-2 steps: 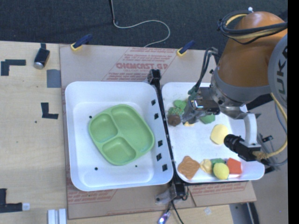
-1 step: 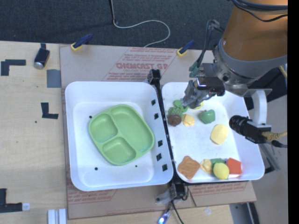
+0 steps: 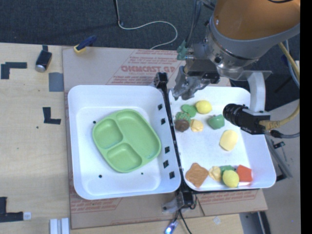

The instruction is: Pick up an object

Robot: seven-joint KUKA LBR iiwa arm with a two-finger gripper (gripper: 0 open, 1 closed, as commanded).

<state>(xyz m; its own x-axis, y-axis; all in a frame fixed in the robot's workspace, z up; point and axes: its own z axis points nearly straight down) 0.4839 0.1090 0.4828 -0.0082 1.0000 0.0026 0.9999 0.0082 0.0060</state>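
Hovering phase, by my read: the two-finger gripper (image 3: 184, 92) hangs over the far left corner of the right shallow white bin (image 3: 258, 172), above the cluster of toy food, with nothing between its fingers. The fingers look slightly parted, tips pointing down toward the bin's left wall, but the metal is small and partly in shadow, so I can't say for sure how wide they stand.

Nearest candidates sit just below the tips: a dark green leafy plastic piece (image 3: 186, 112), a brown round lump (image 3: 182, 125) touching it, a small pale yellow chunk (image 3: 197, 126) beside that. A bright yellow lemon-shaped toy (image 3: 203, 107) and a green pepper-like toy (image 3: 216, 121) lie a bit further right. Well apart, at the near edge: a tan toast-like slice (image 3: 197, 174), a yellow ball (image 3: 231, 179), a red block (image 3: 244, 174). A pale yellow oval (image 3: 228, 140) sits mid-bin alone.

The left shallow white bin (image 3: 78, 130) holds a light green three-compartment plastic tray (image 3: 126, 139); not relevant for the pick.

Next move needs a straight descent onto one item. The green/brown pair is crowded and close to the wall, so finger clearance is the risk. The lemon looks like the cleaner target.
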